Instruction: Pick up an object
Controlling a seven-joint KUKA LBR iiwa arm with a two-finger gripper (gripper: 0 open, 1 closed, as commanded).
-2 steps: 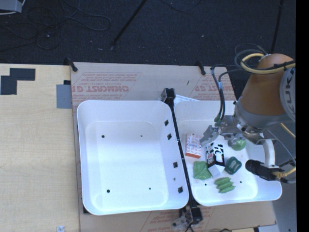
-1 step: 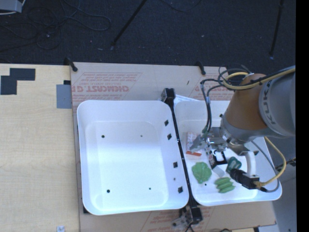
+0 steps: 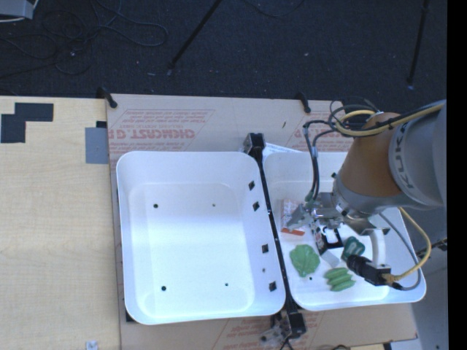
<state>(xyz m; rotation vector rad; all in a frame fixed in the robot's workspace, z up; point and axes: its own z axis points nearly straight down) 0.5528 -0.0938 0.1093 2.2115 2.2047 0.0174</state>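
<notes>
The arm [image 3: 394, 166] reached in from the right and was positioned over the right bin [image 3: 412, 292]. The gripper [image 3: 321, 224] was lowered into that bin, close to its floor, near the divider between the two bins. Whether it was open or closed could not be determined, and no object was visibly held.

Objects in the right bin:
- A green leaf-shaped object [image 3: 304, 259] lay just below the gripper.
- A smaller green ridged object [image 3: 339, 278] lay beside it, to the right.
- A flat red-and-white item [image 3: 292, 228] lay just left of the gripper.

The left bin [image 3: 131, 195] sat alongside on the tabletop [image 3: 51, 232].
</notes>
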